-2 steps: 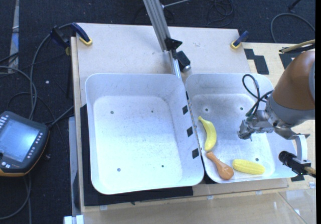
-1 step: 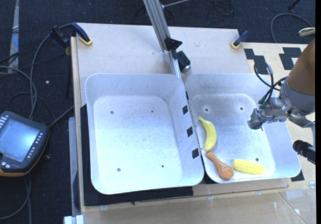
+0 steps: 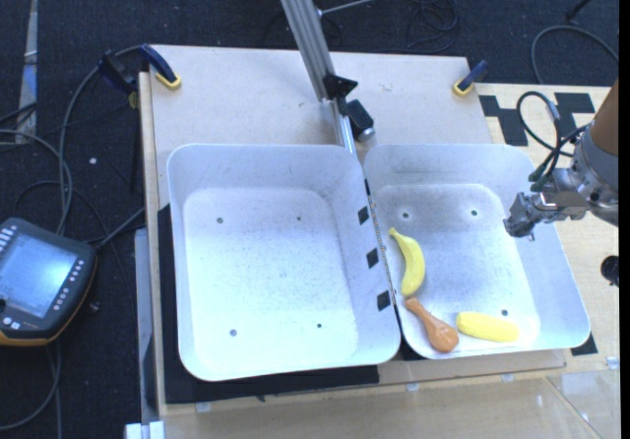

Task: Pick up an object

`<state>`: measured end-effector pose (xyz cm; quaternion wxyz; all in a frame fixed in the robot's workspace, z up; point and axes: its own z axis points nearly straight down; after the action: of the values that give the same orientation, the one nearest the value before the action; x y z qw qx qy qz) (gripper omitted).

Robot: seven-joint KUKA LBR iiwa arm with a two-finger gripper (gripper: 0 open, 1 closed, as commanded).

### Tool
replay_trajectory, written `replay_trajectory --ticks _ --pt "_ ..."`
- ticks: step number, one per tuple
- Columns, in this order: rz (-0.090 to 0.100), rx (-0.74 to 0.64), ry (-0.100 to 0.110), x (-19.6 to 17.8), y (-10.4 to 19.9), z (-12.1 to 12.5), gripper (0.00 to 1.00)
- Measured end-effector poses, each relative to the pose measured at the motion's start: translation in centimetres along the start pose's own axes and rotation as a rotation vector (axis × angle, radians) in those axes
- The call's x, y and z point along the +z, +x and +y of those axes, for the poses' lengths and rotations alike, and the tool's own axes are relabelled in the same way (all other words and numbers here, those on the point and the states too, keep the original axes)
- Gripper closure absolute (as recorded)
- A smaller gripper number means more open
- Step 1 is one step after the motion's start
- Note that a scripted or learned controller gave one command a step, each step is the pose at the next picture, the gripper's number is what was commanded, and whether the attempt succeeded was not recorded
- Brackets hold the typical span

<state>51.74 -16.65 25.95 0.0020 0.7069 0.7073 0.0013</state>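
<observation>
Inspector: Where were the objects?
Clerk: In the right bin (image 3: 551, 260): a banana (image 3: 409, 261) by the divider, an orange spoon-like piece (image 3: 434, 326) and a yellow lump (image 3: 486, 327) near the front wall.
Inspector: The claw (image 3: 519, 221)?
Clerk: Over the bin's right rim, holding nothing visible; its opening could not be told.

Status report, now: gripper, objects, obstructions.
Gripper over right bin's right edge, nothing seen between fingers. Banana, orange spoon-like piece, yellow piece lying in that bin, untouched. Nothing blocking them.
</observation>
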Motion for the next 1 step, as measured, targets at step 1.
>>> replay_trajectory --ticks 1 --pt "0.0 0.0 0.002 -4.16 -0.01 0.07 1.0"
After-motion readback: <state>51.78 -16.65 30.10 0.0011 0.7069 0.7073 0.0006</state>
